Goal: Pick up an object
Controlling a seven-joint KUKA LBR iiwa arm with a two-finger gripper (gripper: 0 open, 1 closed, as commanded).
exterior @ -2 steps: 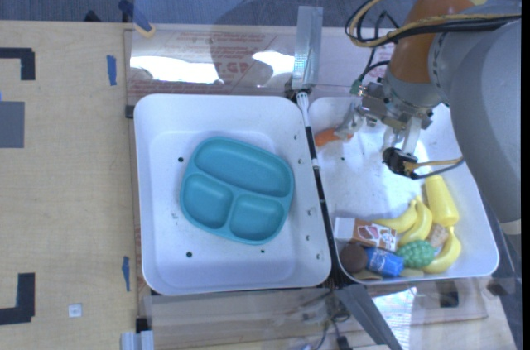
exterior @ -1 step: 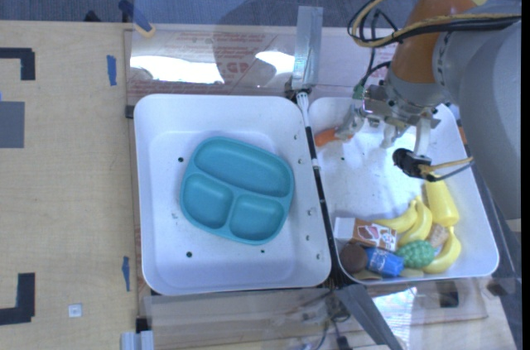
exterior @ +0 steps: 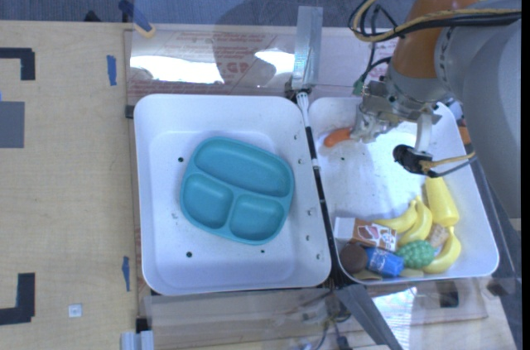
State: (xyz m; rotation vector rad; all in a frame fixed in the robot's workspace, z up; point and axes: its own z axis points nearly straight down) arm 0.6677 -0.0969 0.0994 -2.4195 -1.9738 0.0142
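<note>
one two-finger gripper [exterior: 364, 129] hangs low over the far-left part of the right shallow white bin [exterior: 364, 183], just beside a small orange carrot-shaped object [exterior: 336, 138] that lies near the bin's far-left corner. whether the tool is apart or together: cannot tell, the wrist body covers the tip from this slant. nothing is visibly held.

risks from here, as judgement:
- the orange piece sits close to the bin's left wall and the divider between the bins. a descent there could catch the wall or nudge the piece into the corner, where a close would get only an edge.
- the piece looks small, low and tapered; it could squirt out sideways or be missed if the tool comes down off-centre.
- the black and yellow cable [exterior: 418, 162] drapes from the wrist into the bin and may drag across things on a move toward the near side.

task's thing, appearance: bright orange, short, narrow, paler at one end, lying flat on bare white floor, apart from everything else.

further out: the pile at the right bin's near edge holds yellow plastic bananas [exterior: 431, 216], a green knobbly round object [exterior: 418, 253], a blue can [exterior: 386, 261] and a brown printed packet [exterior: 374, 234], all touching. the left shallow white bin [exterior: 157, 133] carries a teal three-compartment plate [exterior: 238, 189] near its middle.
</note>
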